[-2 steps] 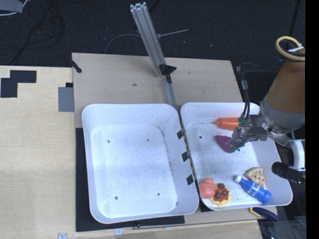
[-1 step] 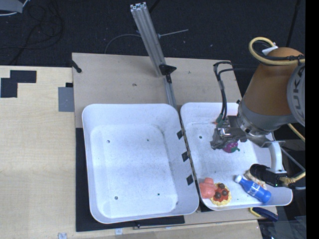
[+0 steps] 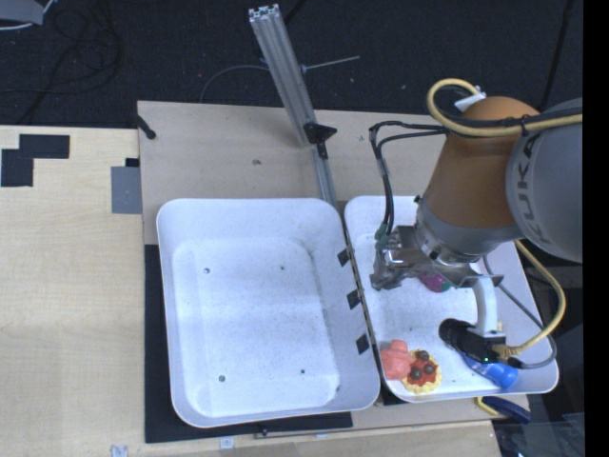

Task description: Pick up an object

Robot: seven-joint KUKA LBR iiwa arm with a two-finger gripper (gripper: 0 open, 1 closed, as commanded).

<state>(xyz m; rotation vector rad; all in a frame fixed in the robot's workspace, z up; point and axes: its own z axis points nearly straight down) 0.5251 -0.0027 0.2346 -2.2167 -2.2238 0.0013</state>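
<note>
Arm is biggest in frame, coming in from 3 o'clock, orange band over the right bin. Left bin at 8 o'clock of frame centre: bare white floor, a few dark specks, no candidates in it. Right bin at 4 o'clock holds all the pickables. Gripper sits low over that bin's 10 o'clock area, close to the divider between the bins; can't tell if it's wide or narrow, the wrist blocks the angle, and nothing is visibly held. Progress: est. early, approach/descend phase at best, with grasp and lift both to do, since no obj is seen off the bin floor. Closest target is prob. the magenta item, just at 3 o'clock of the gripper and half hidden under the wrist; contact y/n can't be told. Blue item lies at the bin's 5 o'clock corner, well apart from the gripper. Pink piece and the small yellow tart w/ dark berries sit touching or nearly so at the bin's 7 o'clock, near the front wall, untouched. Text: grey link at frame 3 o'clock shows partial lettering, cut off at the edge, not reliably readable. No labels or brands legible on bins or objs.
</note>
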